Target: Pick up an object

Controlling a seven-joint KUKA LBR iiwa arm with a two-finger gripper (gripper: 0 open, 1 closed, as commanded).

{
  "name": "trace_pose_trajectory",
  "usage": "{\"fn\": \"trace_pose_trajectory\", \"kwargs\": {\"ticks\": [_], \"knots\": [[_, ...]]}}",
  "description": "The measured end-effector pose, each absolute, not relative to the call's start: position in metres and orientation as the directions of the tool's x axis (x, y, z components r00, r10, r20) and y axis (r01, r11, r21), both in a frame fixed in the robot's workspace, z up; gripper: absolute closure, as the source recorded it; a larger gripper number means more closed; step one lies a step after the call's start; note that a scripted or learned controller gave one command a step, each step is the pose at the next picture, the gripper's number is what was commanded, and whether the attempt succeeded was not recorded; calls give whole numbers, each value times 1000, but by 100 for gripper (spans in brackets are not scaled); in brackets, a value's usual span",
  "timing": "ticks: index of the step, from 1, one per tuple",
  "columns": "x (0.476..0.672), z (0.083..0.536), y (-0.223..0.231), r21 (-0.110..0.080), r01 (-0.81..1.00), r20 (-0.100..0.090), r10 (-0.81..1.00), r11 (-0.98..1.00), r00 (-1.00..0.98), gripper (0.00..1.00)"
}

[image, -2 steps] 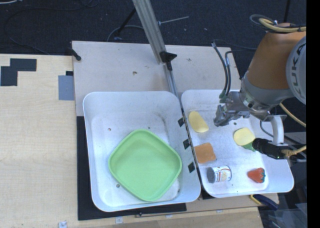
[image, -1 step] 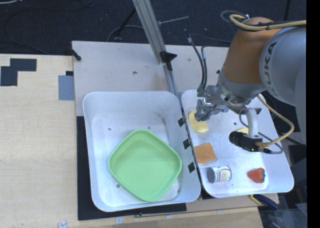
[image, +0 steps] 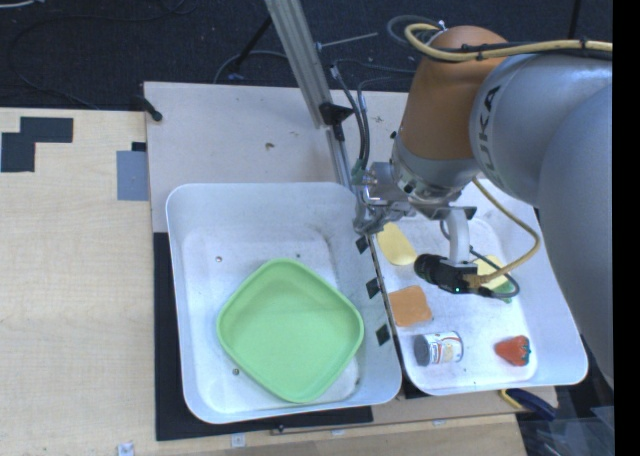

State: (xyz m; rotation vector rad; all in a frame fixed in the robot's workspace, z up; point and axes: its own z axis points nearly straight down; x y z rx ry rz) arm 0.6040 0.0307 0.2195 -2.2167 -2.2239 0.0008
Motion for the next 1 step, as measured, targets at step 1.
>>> {"fn": "trace_pose_trajectory", "kwargs": {"ticks": [1], "knots": [[636, 224, 76, 0, 1000, 1, 1000, 3, -3, 100]]}}
